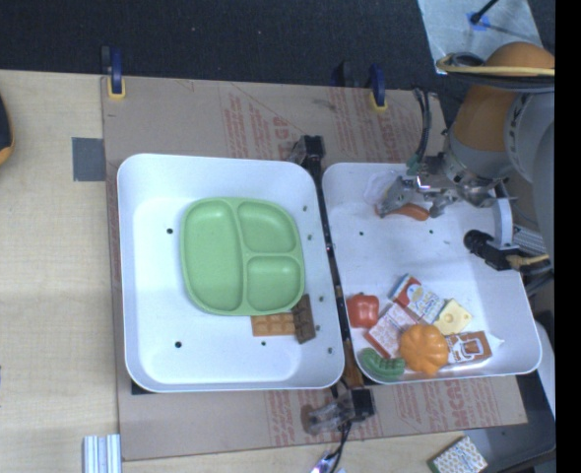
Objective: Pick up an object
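Under the hand (409,201), an orange object (416,213) lies crosswise.

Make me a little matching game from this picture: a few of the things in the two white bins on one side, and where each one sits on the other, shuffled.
Things:
1. green divided plate
2. orange toy pumpkin
3. gripper
4. brown chocolate bar

Places:
A. far end of the right bin
B. near end of the right bin, among the toy food
C. middle of the left bin
D. left bin, just at the plate's near edge

Pairs: 1-C, 2-B, 3-A, 4-D
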`<state>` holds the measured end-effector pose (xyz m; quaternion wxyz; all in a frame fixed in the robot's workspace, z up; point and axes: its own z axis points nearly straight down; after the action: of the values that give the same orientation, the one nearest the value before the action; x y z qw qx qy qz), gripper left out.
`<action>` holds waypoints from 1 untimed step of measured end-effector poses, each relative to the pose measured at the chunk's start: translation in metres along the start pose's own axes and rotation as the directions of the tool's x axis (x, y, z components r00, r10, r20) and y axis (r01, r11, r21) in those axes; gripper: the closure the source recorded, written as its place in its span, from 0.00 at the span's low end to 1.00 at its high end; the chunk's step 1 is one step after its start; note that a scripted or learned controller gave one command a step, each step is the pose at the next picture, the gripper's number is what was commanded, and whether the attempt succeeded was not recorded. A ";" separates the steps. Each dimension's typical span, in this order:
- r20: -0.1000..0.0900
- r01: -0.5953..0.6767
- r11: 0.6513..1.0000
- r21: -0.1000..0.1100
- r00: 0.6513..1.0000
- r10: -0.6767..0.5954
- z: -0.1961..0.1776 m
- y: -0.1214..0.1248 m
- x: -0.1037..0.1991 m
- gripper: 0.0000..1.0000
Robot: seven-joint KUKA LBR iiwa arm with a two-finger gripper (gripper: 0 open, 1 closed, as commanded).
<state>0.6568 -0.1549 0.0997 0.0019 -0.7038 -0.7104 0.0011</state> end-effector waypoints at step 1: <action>0.003 -0.007 1.000 -0.004 1.000 0.007 0.002 -0.001 -0.024 0.00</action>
<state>0.6564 -0.1793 0.0974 -0.0002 -0.7064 -0.7079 0.0008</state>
